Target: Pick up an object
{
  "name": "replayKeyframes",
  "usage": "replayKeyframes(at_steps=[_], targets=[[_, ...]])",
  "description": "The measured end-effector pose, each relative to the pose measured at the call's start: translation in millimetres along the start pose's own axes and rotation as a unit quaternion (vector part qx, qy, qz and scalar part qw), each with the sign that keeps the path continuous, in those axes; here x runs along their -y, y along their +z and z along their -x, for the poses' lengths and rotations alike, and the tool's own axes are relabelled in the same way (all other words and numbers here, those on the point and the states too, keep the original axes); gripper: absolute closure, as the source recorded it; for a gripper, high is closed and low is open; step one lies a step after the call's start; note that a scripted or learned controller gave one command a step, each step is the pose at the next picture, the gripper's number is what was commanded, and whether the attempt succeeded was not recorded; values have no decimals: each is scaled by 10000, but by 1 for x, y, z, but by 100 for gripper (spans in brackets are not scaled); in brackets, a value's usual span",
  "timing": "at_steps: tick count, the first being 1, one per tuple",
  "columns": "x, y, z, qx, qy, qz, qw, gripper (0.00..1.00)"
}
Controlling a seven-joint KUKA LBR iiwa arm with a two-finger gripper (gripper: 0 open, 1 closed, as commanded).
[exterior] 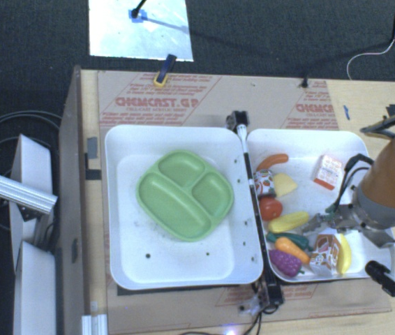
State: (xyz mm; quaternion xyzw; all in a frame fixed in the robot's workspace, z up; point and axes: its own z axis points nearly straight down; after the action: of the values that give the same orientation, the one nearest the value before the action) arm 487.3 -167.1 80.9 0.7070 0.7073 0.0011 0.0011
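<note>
Toys are all piled in the right bin (365, 145), and that's where we've got the arm (393, 180) reaching in from the right, so we'd call this the approach step, nothing grabbed yet as far as we can see. The gripper (328, 220) sits low over the bin floor just beside the yellow banana-shaped piece (289, 221), with the orange carrot (292, 246) and a printed snack packet (325, 252) right below it. Honestly the wrist blocks the business end, so we can't tell its state. The left bin (117, 208) has a green divided plate (185, 195). Next move probably needs a straight drop onto one item, since they're packed tight.
</note>
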Motion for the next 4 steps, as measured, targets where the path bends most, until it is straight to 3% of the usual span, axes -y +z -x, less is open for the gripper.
replayKeyframes(at_steps=[1, 2, 3, 4], targets=[[-65, -87, 42, 39, -20, 58, 10000, 0], [-43, -44, -51, -28, -52, -35, 10000, 0], [-21, -40, -82, -11, -29, -27, 10000, 0], [-176, -5, -57, 52, -20, 27, 10000, 0]])
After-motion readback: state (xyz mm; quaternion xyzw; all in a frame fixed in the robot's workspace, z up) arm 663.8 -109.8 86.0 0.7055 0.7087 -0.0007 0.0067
